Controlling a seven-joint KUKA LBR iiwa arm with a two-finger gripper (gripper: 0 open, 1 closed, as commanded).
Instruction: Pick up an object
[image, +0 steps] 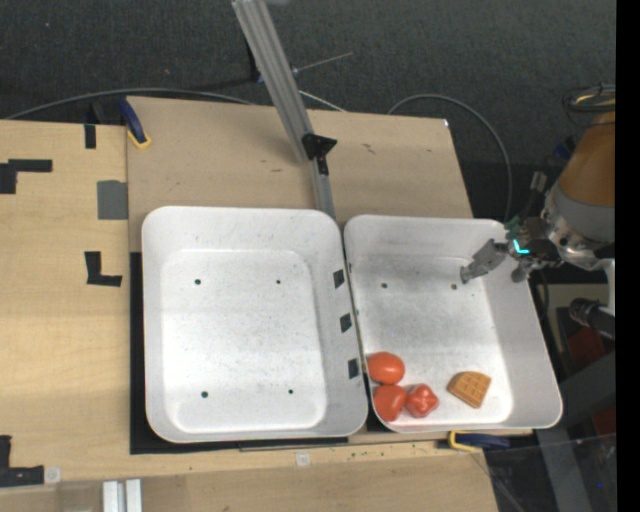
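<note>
The right bin (440, 250) holds several small things along its near edge: a round red piece (387, 367), a second red piece (389, 403) just below it, a lumpy red piece (423, 400) beside that, and a tan waffle-like piece (470, 388). My gripper (496, 268) hangs over the bin's far right corner, well away from all of them. It is open, one grey finger (480, 263) pointing left, with nothing between the fingers. The grey arm with its orange band (590, 170) comes in from the right edge.
The left bin (240, 230) sits beside the right one on the wooden bench. A slanted metal pole (285, 85) ends at a black clamp (318, 147) behind the bins. Cables loop across the dark floor behind the bench.
</note>
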